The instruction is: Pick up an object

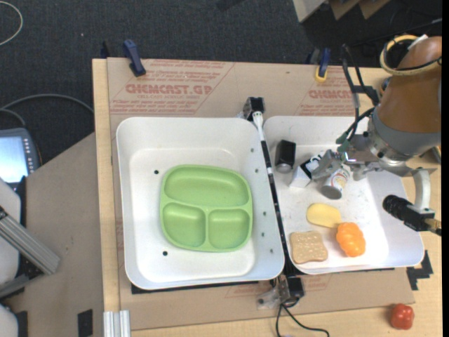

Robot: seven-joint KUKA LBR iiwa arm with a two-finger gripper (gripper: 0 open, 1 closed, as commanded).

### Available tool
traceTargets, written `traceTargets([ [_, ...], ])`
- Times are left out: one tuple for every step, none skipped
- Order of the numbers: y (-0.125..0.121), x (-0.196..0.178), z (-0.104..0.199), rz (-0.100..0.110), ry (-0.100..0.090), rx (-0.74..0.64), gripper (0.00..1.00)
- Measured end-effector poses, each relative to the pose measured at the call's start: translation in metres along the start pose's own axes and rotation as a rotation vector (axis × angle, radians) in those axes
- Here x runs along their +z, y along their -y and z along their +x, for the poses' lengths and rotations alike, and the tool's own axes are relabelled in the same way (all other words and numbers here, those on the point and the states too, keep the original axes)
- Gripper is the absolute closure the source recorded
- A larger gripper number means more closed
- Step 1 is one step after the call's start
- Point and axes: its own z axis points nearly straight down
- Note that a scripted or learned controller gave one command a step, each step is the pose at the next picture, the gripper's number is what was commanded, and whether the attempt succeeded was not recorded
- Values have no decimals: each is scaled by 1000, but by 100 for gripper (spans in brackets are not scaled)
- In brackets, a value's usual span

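Gripper low over the upper middle of the right-hand shallow white bin, with the loose items lying below and to its right in the camera view.

On the cardboard-covered worktop sit two white bins: the left-hand one carries one green three-compartment plastic tray; the right one carries one pale yellow rounded lump, one orange pepper-shaped toy, one tan square cracker-like piece and one small dark block near its top left. The yellow lump is nearest, just beneath the gripper, its long axis roughly left-right. Whether the gripper is parted or closed, I cannot tell; nothing is visibly held.
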Motion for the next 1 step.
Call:
traceTargets([
  [59, 128, -20, 6, -1, 6, 0],
])
